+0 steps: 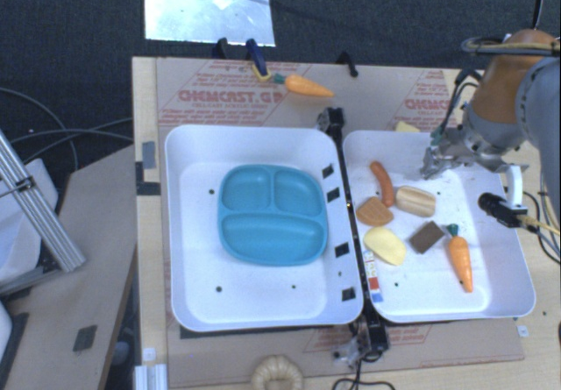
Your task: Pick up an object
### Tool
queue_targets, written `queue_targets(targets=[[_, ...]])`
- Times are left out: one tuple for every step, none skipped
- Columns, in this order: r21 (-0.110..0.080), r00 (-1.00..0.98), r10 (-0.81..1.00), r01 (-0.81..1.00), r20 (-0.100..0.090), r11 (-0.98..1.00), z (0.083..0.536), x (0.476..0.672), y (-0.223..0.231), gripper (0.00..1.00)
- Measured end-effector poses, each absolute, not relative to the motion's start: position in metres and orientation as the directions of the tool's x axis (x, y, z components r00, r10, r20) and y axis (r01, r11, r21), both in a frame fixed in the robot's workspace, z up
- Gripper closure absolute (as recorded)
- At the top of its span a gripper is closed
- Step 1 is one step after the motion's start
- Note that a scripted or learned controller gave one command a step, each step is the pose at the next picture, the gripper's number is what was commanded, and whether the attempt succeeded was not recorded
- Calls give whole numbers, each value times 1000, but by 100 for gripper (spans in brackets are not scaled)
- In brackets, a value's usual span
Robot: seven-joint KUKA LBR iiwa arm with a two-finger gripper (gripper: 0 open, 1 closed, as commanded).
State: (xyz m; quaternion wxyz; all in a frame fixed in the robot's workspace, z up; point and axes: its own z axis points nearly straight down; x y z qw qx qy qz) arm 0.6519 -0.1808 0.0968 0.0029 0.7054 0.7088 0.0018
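Glossy sausage (381, 180), tapered carrot (461, 263), smooth bun (415, 201) near metal claw (431, 166).

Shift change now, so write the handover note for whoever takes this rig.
Hand: over the right bin's upper part, above the food pieces, nothing seen between its fingers.
Right bin: sausage, bread roll, orange wedge, yellow piece, brown block, carrot.
Left bin: blue divided plate.
Second carrot lies on the board behind the bins.
Done: nothing lifted. Left: grasp and lift one object.
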Motion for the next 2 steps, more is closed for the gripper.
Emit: queue_targets(targets=[[7, -5, 1000, 1000, -1, 5, 143, 659, -179, 100], [8, -7, 1000, 1000, -1, 7, 195, 668, -171, 100]])
